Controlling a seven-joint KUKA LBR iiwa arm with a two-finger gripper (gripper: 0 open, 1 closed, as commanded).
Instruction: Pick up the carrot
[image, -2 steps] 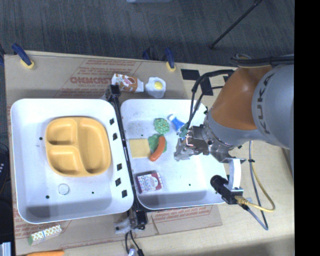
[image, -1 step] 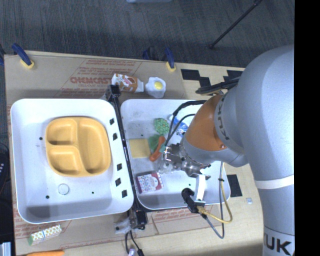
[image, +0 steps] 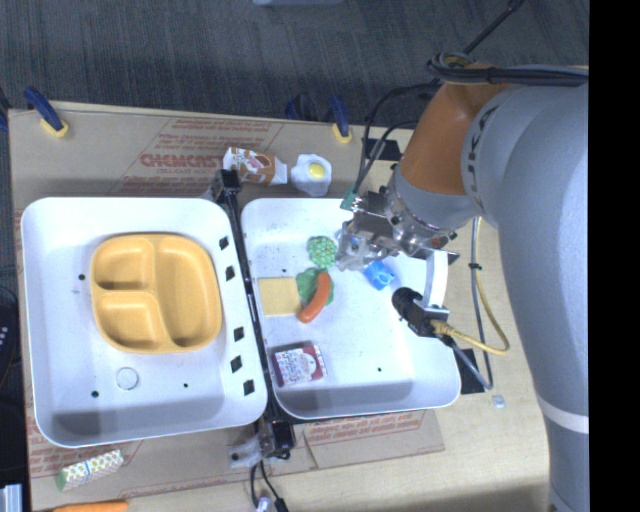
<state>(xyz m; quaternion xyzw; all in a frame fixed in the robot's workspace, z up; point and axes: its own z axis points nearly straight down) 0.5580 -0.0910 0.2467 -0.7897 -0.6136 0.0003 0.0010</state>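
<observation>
Grey arm (image: 520, 200) looms over the right bin (image: 430, 385); whether its gripper (image: 358, 245) is spread or closed, I cannot tell. Just below-left of the gripper lies the carrot (image: 316, 296), beside a yellow block (image: 277, 296).

A workbench seen from above at a slant. Its top is covered with flattened brown cardboard (image: 180, 150) printed with red lettering, held at the far edge by 2 blue clamps (image: 45, 110), with another blue clamp (image: 335, 115) further right. Beyond the bench, dark grey carpeted floor (image: 200, 45) fills the upper part. At the right, bare pale wooden bench surface (image: 505, 440) shows beside the cardboard. Lighting is even and bright, with soft shadows.
</observation>
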